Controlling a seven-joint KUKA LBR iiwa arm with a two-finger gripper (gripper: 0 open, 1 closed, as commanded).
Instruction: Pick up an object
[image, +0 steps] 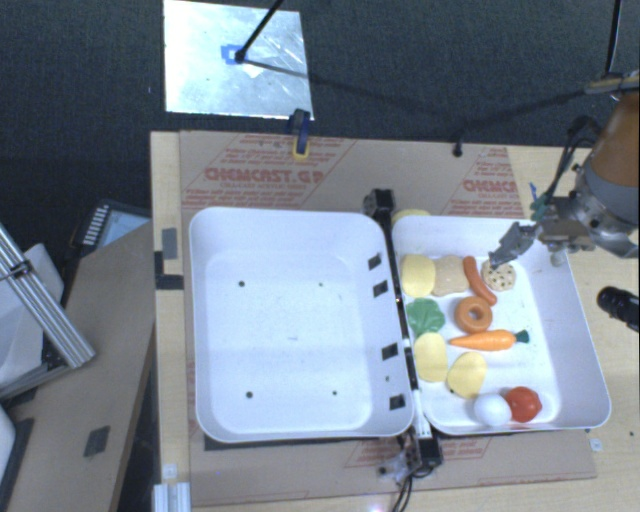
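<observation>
gripper (507, 250): hangs over right bin (575, 330) upper part, finger state cannot be told, nothing seen between them | nearest target: cookie (499, 276) just below the tips, beside red sausage (478, 279) | advice: centre over the cookie alone, descend straight, avoid sausage and doughnut (473, 316) | left bin (290, 320) untouched
</observation>
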